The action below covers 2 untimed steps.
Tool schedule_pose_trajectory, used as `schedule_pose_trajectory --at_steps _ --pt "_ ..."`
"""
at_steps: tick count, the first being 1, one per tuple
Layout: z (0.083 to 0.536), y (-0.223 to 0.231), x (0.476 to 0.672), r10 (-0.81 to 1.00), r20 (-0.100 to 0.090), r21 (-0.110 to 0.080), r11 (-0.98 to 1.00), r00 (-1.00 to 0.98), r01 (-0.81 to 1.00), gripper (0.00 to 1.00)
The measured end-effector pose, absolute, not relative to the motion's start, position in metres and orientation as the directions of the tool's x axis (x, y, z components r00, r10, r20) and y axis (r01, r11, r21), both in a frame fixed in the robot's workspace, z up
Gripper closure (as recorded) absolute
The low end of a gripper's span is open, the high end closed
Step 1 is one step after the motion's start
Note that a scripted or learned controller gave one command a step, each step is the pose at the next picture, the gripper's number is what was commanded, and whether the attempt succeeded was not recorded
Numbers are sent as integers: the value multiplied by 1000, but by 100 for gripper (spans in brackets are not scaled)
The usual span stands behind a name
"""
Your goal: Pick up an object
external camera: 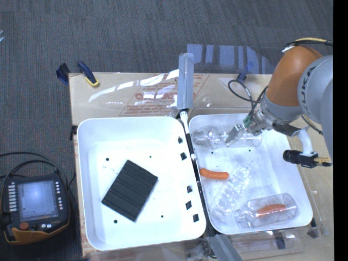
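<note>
At the bottom right of the frame I see a clear plastic bottle [266, 209] lying on its side in the right bin [304, 200], with something orange inside it. Just left of it lies another clear, crumpled item [231, 192], hard for me to name. A little above, an orange carrot-like piece [214, 174] rests on the bin floor. In the left bin [92, 145] a flat black ribbed block [130, 190] lies at a slant, well apart from everything else.

Farther up, in the top part of the right bin, a third clear plastic bottle [215, 138] lies on its side, and the pincer [238, 134] is low over its right end. I cannot tell if the pincer is open or closed; it is too small and blends with the plastic.

My worry is this bottle: I judge it smooth and light, so it can slip or roll toward the bin wall when squeezed. Also, being transparent, it may give a bad grasp position.
</note>
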<state>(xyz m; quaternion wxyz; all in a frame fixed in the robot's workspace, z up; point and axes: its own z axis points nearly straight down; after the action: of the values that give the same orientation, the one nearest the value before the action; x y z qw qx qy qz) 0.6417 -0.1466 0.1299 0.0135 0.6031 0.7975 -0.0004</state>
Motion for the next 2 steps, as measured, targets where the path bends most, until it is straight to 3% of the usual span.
schedule_pose_trajectory --at_steps 1,2 --pt "115 -132 584 902 4 -4 431 -431 902 0" --pt "84 -98 558 833 6 -5 553 -553 833 0"
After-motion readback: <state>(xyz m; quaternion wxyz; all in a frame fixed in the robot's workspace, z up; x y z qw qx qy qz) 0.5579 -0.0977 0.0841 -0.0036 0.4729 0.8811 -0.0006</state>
